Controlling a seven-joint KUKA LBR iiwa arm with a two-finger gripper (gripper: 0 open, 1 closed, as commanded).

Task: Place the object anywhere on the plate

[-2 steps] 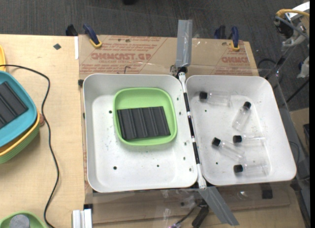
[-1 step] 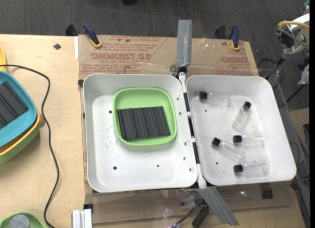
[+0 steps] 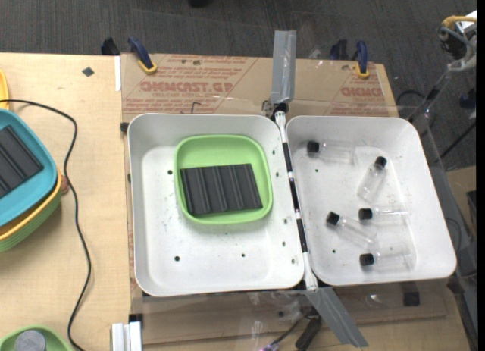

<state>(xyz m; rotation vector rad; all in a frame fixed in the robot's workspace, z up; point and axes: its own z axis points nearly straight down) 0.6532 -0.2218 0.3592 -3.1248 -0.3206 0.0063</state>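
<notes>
Two white bins, side by side. In the left bin [image 3: 155, 213] you have one green plate [image 3: 220, 145] carrying one dark ribbed slab [image 3: 222, 189]. In the right bin [image 3: 418, 167] you have five clear vials [image 3: 372, 177] with black caps, lying scattered, none touching the plate. Their bodies blur into the white floor; count them by caps.

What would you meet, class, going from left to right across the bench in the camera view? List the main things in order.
Stacked teal and green plates → black cable → left white bin → green plate holding a dark ribbed insert → right white bin with clear black-capped vials.
</notes>
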